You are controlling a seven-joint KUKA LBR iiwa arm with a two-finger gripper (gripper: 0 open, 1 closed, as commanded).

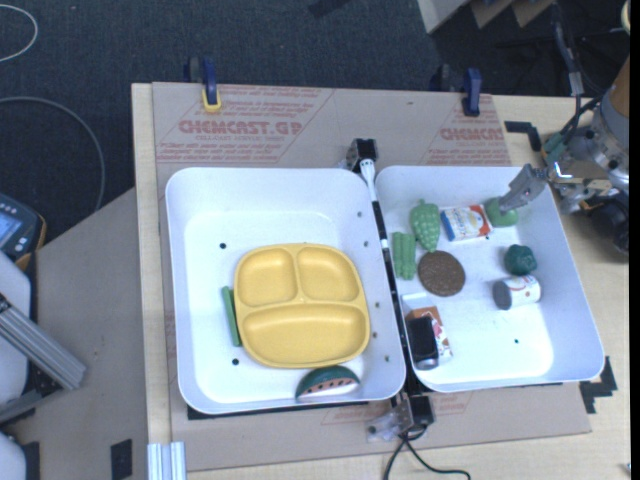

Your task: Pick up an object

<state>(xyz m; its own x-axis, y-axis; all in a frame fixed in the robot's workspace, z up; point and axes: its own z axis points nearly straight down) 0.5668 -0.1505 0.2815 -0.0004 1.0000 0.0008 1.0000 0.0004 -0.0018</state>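
gripper [520, 190] low over the right bin [570, 298]
its tip meets a green object [500, 214] at upper right of the frame; finger state cannot be told.

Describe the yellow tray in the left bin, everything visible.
The yellow tray looks like matte plastic with rounded corners and three compartments: two small ones at the far side, one wide one nearer the camera. It lies flat, upright and slightly rotated on the left bin floor. A green strip borders its left edge; a watermelon slice sits by its near edge.
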